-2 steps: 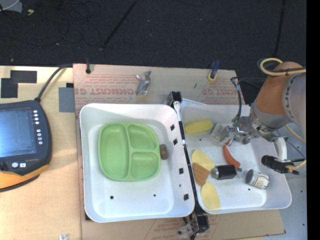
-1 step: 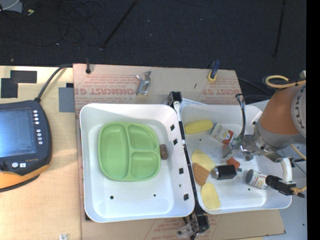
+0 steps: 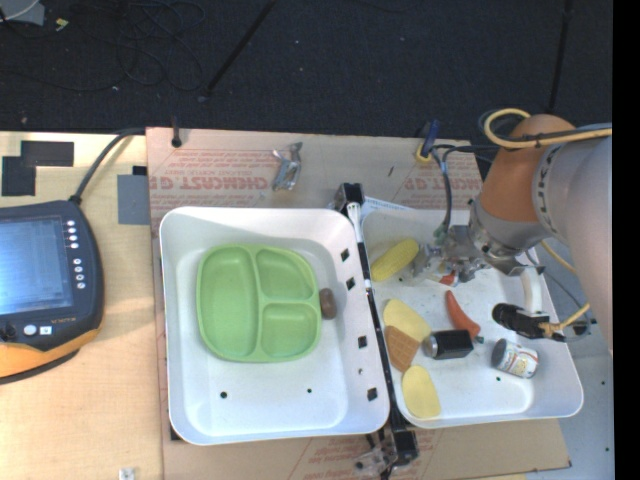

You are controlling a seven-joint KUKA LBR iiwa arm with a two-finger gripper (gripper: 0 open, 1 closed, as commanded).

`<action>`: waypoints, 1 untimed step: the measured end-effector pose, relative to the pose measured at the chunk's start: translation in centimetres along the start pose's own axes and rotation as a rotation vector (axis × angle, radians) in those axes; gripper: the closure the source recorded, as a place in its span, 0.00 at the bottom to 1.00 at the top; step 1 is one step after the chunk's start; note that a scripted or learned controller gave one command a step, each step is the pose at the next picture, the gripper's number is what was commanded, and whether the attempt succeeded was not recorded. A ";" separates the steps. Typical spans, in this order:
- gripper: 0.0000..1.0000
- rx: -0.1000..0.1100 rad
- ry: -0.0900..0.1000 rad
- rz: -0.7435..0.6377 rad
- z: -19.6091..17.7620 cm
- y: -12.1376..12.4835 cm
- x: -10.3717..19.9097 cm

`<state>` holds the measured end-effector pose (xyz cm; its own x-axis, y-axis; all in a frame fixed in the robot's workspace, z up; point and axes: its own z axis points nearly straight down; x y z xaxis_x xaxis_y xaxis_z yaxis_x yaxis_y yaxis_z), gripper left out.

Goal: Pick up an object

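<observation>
The surface is pale wood, with a cardboard sheet under two white bins set side by side. The left bin holds a green divided plate, its long axis running roughly from the near edge to the far edge, and a small brown lump sits touching the plate's right rim. The right bin carries the smaller items. The grey arm enters from the right, its orange band above the wrist, and the tool hangs over the far part of the right bin; whether it is open or closed cannot be told from this angle.

Just left of the tool lies a yellow corn cob, long axis slanting from near-left to far-right. A red carrot-like piece lies just below the tool, pointing near-right. Nearer the front are a yellow slice, a tan waffle piece, another yellow piece, a black cylinder lying left-right, and a small white can on its side.
</observation>
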<state>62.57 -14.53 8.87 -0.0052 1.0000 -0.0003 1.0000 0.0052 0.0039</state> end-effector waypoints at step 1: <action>0.00 0.001 0.001 0.007 -0.1 -4.4 -1.2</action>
<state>58.18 -15.80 8.96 0.0014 1.0000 0.0004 1.0000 -0.0014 0.0029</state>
